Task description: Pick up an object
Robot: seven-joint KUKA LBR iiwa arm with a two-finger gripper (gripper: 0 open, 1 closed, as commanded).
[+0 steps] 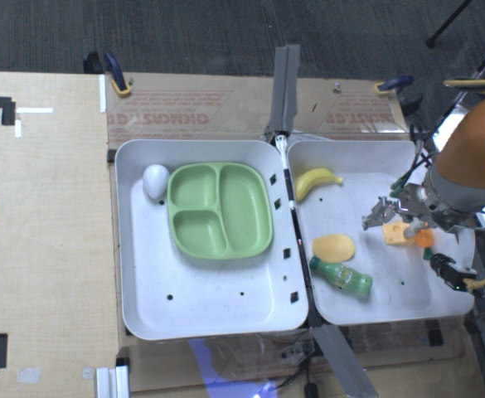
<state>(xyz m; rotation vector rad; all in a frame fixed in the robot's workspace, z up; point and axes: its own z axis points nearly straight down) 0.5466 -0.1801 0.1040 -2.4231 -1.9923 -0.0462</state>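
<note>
My gripper [380,214] hangs over the right bin [366,305], in its right half, and stands open with nothing between its fingers. Just to its right, close under the wrist, lie a yellow cheese wedge [395,234] and a small orange piece [424,238]. A banana [315,180] lies at the bin's upper left. Lower left of the gripper rests a yellow oval fruit [334,248], with a green bottle [342,278] lying on its side below it.
The left bin [209,305] holds a green divided plate [221,210] and a white ball [155,181] at its upper left corner. A grey divider bar [286,89] runs between the bins. Blue clamps [116,71] grip the cardboard behind.
</note>
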